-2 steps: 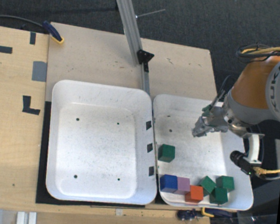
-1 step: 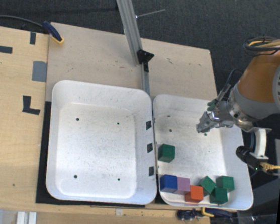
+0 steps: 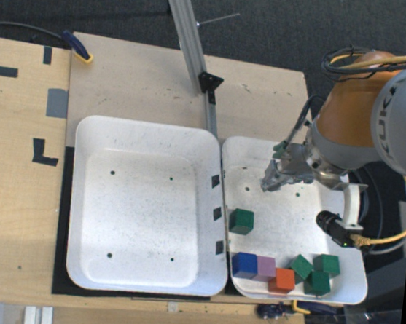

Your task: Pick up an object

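Green cube (image 3: 241,221) sits square — below the gripper (image 3: 271,181).

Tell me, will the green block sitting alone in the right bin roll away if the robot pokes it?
Probably not. The green block looks like a cube with flat faces, so it would likely slide, not roll. It looks small and solid, so probably stiff and light. It sits apart from the other blocks, leaving room to skid across the smooth right bin.
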Tool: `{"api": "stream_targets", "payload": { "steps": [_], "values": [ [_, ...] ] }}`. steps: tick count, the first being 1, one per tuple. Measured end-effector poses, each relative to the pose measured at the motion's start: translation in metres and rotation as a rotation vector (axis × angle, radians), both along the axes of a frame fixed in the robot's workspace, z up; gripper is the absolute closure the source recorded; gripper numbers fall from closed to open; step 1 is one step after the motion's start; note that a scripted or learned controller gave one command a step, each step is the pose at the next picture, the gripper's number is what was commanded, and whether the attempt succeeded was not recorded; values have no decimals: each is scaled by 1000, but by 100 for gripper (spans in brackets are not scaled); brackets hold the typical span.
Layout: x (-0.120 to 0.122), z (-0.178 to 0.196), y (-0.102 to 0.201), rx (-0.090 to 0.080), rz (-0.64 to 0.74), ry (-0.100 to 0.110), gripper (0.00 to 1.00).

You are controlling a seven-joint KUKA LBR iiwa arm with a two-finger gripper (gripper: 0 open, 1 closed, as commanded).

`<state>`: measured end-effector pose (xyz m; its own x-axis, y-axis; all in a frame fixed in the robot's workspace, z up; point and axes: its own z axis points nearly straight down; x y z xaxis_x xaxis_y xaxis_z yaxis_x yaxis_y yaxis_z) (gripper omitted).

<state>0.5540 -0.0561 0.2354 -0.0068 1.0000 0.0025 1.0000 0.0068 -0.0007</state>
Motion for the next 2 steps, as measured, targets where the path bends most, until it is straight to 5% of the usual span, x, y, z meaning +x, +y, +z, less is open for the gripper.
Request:
{"api": "stream_targets", "payload": {
  "steps": [2],
  "values": [
    [-23, 4, 95, 0, 0, 1, 100]
  ]
}}
